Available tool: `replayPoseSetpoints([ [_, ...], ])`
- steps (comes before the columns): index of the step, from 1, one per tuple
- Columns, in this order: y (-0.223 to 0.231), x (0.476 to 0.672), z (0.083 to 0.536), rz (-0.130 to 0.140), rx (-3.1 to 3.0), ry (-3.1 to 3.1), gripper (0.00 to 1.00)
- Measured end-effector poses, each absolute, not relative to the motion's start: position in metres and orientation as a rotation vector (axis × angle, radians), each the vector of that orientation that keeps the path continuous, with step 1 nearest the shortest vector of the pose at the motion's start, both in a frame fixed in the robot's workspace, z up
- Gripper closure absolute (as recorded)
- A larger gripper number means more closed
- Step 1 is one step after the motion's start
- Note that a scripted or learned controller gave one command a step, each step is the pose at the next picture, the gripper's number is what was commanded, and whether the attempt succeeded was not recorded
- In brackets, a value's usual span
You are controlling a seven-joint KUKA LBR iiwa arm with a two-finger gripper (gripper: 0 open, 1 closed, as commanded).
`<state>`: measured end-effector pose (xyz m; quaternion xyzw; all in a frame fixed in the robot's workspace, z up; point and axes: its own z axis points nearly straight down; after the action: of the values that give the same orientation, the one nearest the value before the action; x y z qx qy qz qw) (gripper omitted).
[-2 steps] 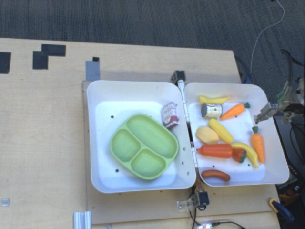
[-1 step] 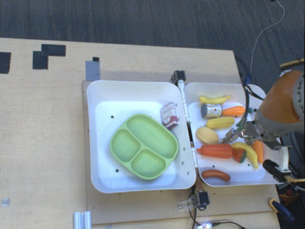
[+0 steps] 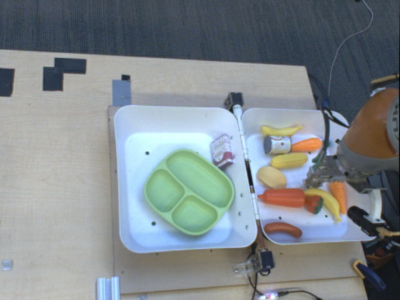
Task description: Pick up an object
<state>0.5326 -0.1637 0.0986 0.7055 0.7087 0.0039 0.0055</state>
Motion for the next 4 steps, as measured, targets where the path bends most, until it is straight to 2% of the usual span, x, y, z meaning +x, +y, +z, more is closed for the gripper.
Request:
replayPoseSetpoints([
  [1,-0.164,0.532,0.099,0.012,2.208,2.220,0.00],
  [2,-0.122,0.509,0.087,0.009,2.211,2.217,0.00],
  [3,-0.122,0.511,0.099,0.015,2.206,2.215,1.00],
  [4,-0.122,0.511,0.099,0.014,2.206,2.215,0.00],
])
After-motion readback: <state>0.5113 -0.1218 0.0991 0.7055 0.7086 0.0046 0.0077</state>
